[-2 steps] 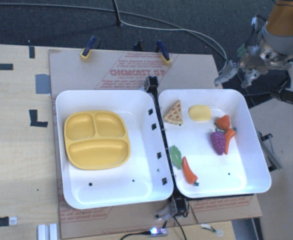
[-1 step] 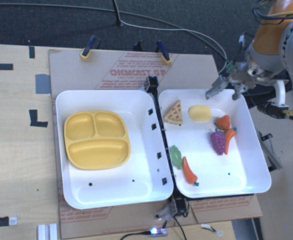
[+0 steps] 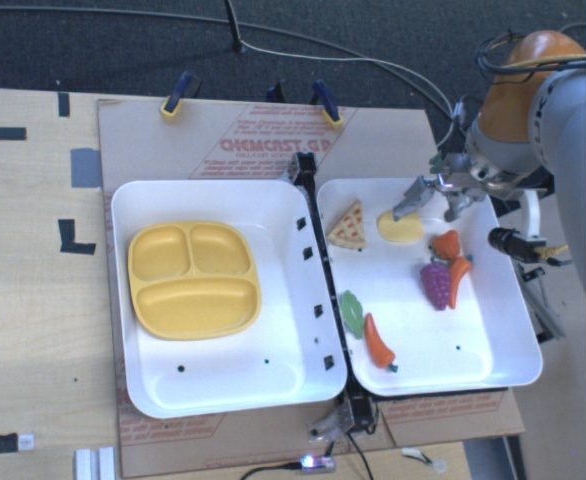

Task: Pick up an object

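Camera view: gripper (image 3: 435, 200) at right bin's (image 3: 493, 363) far edge, fingers spread wide above yellow toy (image 3: 400, 229), gripping nothing; toy partly hidden.

pizza slice (image 3: 348, 227): tan wedge with red spots, lying flat in the right bin (image 3: 493, 363), near its upper left corner, tip pointing up
yellow piece (image 3: 401, 229): pale rounded lump, just right of the pizza slice, lying flat
grapes (image 3: 435, 284): purple bunch, down and right of the yellow piece
orange carrot (image 3: 458, 279): slim, touching the grapes' right side, upright in the view
red piece (image 3: 445, 243): just above the grapes
green leaf (image 3: 352, 312): near the bin's left wall
red-orange pepper (image 3: 378, 343): just below the leaf, slanted
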